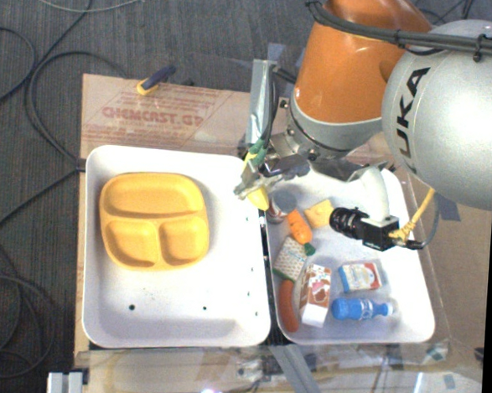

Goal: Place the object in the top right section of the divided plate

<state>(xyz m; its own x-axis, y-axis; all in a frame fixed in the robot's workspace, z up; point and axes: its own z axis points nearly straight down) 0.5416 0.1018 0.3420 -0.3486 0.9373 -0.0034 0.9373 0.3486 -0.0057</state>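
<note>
The yellow divided plate (154, 219) lies in the left white bin (171, 312), toward its upper left; all three of its sections hold nothing. My gripper (253, 190) hangs over the rim between the two bins, to the right of the plate and about level with its top edge. It is shut on a small yellow object (259, 200) that shows at its tips. The large orange and grey wrist (356, 65) hides the gripper's upper part.
The right bin (418, 321) holds a carrot (300, 227), a yellow cheese wedge (318, 213), a cracker (290, 258), a sausage (285, 305), a milk carton (315, 293), a small box (360, 277) and a blue bottle (362, 309). A black cable plug (362, 225) hangs over it.
</note>
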